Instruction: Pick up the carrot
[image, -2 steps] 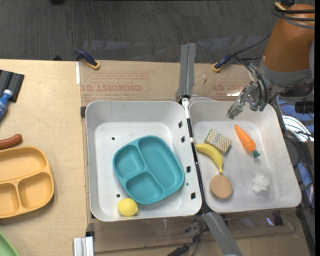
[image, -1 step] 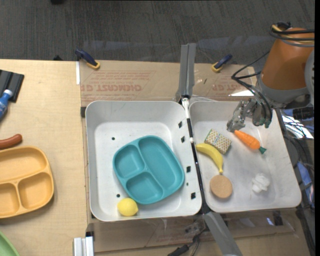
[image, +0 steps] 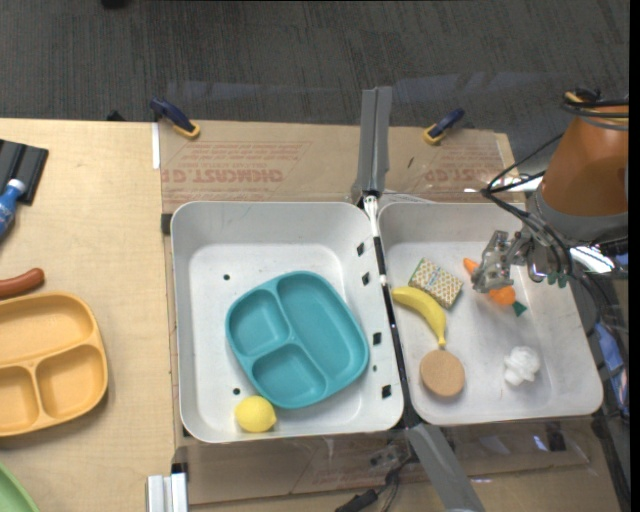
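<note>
The carrot (image: 503, 294) lies in the right bin (image: 560, 400) near its back right. It is orange, with a green tip pointing toward the front right. An orange end of it also pokes out to the gripper's left. My gripper (image: 491, 268) reaches in from the right and hangs directly over the carrot's middle, covering part of it. The metal of the gripper blurs into the white bin floor, and I cannot make out whether it touches the carrot.
In the right bin, a yellow banana (image: 428, 310), a patterned block (image: 437, 281), a tan disc (image: 441, 373) and a white crumpled lump (image: 520, 364) surround the carrot. The left bin (image: 200, 250) holds a teal divided plate (image: 295, 338) and a lemon (image: 256, 413).
</note>
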